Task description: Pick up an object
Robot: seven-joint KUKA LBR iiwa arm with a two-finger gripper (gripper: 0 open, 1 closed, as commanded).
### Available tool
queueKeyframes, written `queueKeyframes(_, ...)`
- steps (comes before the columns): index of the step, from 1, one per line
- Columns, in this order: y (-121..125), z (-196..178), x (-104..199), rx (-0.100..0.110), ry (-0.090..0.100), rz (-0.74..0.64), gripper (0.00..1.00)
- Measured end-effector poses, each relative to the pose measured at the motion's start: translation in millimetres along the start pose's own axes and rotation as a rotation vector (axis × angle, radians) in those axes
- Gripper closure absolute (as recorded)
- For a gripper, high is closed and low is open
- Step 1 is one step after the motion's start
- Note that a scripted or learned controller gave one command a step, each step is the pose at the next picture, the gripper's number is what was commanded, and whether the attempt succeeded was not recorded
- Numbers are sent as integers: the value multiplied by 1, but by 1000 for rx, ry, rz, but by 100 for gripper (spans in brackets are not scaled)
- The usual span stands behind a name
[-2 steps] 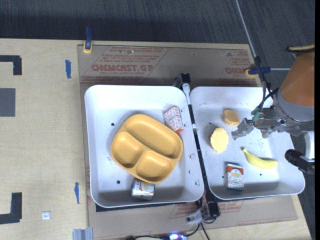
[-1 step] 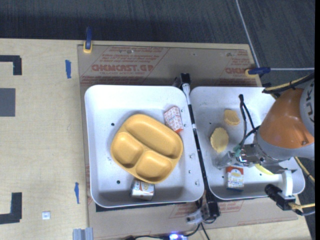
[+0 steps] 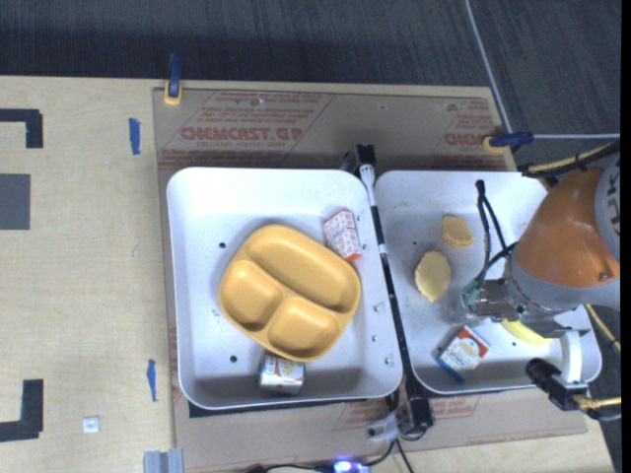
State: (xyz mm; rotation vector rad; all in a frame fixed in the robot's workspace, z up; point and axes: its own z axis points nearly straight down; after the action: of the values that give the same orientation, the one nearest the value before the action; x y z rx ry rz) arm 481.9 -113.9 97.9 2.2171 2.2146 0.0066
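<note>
Nearest in the right bin (image 3: 414, 200), a small white carton (image 3: 461, 352) with blue and red print lies tilted by the front wall, a yellow piece (image 3: 523, 331) just beside it. The hand (image 3: 485, 302) hangs above them; whether it is spread I cannot tell. Farther back lie two pale yellow rounds (image 3: 433, 275). The left bin (image 3: 187, 264) holds one yellow three-part tray (image 3: 288, 291) and two small packets (image 3: 341, 234).

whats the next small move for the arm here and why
Probably a short, straight descent. The gripper hovers in the right bin, beside the small carton and a yellow banana-like piece, with two tan pieces farther left. Nothing visibly sits between its fingers.
</note>
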Motion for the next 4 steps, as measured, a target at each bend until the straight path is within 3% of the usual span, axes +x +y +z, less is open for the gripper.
queueKeyframes(1, 0, 0, 0, 0, 0, 0, 0)
queueKeyframes(2, -1, 12, 22, 5, 1, 0, 0)
queueKeyframes(3, 1, 1, 22, -2, 0, 0, 100)
queueKeyframes(4, -1, -87, 139, 7, 4, -3, 100)
